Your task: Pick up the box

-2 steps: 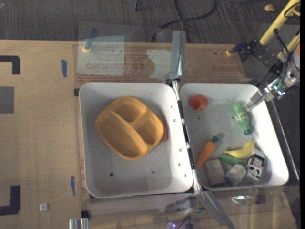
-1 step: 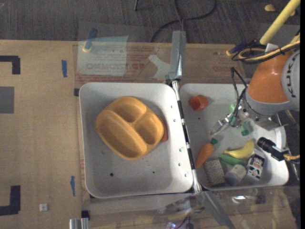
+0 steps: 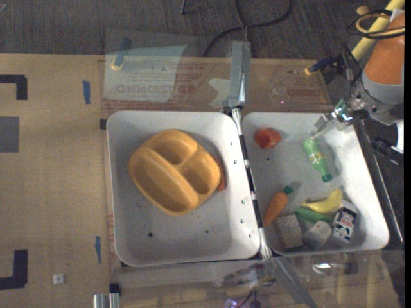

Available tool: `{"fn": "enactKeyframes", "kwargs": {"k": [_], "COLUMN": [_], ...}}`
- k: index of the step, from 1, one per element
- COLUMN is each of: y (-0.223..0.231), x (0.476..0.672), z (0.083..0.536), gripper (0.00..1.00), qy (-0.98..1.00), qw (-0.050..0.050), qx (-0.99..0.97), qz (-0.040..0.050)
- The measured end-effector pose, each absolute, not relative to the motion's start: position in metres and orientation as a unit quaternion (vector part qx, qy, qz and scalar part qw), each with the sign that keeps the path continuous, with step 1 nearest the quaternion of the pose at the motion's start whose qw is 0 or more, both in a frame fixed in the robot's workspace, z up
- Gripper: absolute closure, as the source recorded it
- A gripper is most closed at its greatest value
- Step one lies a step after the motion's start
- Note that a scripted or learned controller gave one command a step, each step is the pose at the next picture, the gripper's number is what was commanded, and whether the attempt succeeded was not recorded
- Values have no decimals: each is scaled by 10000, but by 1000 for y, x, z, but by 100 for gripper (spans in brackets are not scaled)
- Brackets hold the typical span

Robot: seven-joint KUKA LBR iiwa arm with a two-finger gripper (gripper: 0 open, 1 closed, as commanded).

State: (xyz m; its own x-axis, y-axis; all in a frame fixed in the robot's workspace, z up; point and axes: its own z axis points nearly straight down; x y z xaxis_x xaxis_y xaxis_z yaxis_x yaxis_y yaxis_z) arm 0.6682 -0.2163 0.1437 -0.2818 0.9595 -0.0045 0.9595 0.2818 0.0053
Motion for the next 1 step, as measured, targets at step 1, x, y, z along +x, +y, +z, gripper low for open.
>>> {"fn": "enactKeyframes", "kwargs": {"k": [1], "y": [-215], "x": [670], "z": [156], "gripper": [100], "qy": [8016], "qw": [70], "qx": [5978], "qz": [11]}}
